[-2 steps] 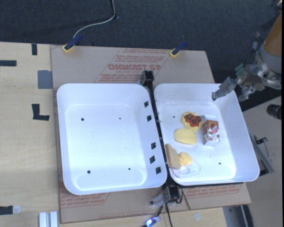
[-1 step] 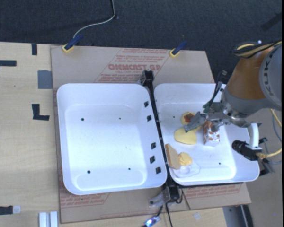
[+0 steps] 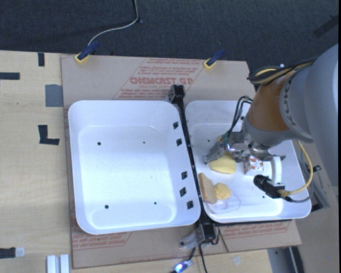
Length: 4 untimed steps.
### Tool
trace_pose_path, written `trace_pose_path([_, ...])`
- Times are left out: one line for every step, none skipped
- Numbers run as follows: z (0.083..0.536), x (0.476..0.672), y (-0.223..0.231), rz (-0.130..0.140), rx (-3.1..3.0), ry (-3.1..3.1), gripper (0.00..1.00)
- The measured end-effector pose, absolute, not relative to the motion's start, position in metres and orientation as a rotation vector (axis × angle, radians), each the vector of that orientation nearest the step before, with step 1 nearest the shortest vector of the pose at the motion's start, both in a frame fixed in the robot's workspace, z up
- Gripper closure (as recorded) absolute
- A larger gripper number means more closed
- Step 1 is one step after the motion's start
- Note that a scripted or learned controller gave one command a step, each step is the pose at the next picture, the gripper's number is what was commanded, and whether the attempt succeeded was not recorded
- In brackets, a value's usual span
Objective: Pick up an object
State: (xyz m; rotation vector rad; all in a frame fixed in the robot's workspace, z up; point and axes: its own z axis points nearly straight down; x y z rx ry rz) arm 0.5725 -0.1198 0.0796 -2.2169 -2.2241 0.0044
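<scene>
My gripper (image 3: 232, 151) is low in the right bin (image 3: 284, 209), just above a pale yellow lump (image 3: 223, 166) near the bin's middle. The lump lies right under the gripper's near side, and I cannot tell whether it is touched. A second yellow lump (image 3: 222, 192) lies nearer the front beside a tan wedge (image 3: 206, 187). A small red and white object (image 3: 253, 165) sits to the right of the gripper, partly hidden by the wrist.
The left bin (image 3: 85, 169) is bare white with a few black dots. A black divider (image 3: 184, 152) runs between the two bins. The arm's orange band (image 3: 267, 104) and a yellow cable (image 3: 306, 169) hang over the right bin's right side.
</scene>
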Motion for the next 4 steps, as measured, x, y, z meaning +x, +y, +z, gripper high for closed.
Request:
trace_pose_path([0.095, 0.574, -0.121, -0.001, -2.222, -2.225, 1.0])
trace_pose_path([0.242, 0.545, -0.103, -0.012, -2.224, -2.231, 1.0])
trace_pose_path([0.079, 0.48, -0.103, 0.005, -2.222, -2.213, 1.0])
trace_pose_path([0.086, 0.523, -0.098, 0.0, -2.219, -2.224, 1.0])
